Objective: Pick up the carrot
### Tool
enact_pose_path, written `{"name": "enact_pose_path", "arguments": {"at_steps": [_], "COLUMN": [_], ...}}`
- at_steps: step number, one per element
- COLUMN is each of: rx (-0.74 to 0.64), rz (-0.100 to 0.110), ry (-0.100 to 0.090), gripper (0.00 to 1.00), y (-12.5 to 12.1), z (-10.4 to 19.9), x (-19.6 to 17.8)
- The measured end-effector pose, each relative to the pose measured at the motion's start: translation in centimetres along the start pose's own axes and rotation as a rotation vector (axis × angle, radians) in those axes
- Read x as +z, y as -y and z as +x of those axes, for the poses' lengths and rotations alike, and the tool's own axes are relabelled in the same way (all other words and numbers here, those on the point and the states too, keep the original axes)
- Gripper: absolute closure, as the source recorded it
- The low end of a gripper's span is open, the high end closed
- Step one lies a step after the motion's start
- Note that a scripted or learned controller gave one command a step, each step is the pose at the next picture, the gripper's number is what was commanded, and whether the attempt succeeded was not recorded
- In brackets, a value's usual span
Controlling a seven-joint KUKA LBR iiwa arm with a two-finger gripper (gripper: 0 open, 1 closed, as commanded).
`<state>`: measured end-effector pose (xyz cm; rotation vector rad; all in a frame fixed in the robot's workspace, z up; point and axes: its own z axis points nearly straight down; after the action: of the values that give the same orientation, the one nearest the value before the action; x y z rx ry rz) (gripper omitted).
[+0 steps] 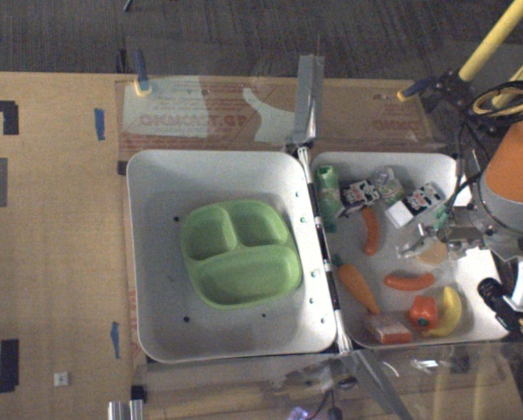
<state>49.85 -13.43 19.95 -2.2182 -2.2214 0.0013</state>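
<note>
Spreading under both bins, the cardboard-covered worktop (52, 261) carries black corner marks, blue tape strips and, behind the bins, a clear sheet over red printing that reads reversed and cannot be made out. The left bin (156, 322) holds a green divided plate (240, 254) with three compartments. The right bin (484, 322) is crowded with small things. The arm (517, 178), grey with an orange band, enters from the right and is cut off by the picture's edge; its gripper (428, 239) hangs over the right bin's middle, above a pale round thing too blurred to name, and whether its fingers are spread or clenched I cannot tell. The carrot (359, 288) lies slanted on the bin floor near the left wall, apart from the gripper. Nearby sit a green bottle (328, 198), a yellow banana (450, 312), a red sausage (409, 281), a small red pepper (422, 310), and black-and-white packets (359, 192) whose labels are too small to read.
</note>
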Motion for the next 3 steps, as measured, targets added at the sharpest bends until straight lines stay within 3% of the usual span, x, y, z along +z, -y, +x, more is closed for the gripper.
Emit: {"name": "enact_pose_path", "arguments": {"at_steps": [1, 2, 3], "rx": [0.032, 0.007, 0.242], "rz": [-0.005, -0.003, -0.005], "ry": [0.003, 0.001, 0.003], "gripper": [0.00, 0.00, 0.00], "y": [-3.7, -5.5, -10.3], "z": [-7.7, -3.3, -7.6], "x": [-4.4, 8.3, -8.0]}}
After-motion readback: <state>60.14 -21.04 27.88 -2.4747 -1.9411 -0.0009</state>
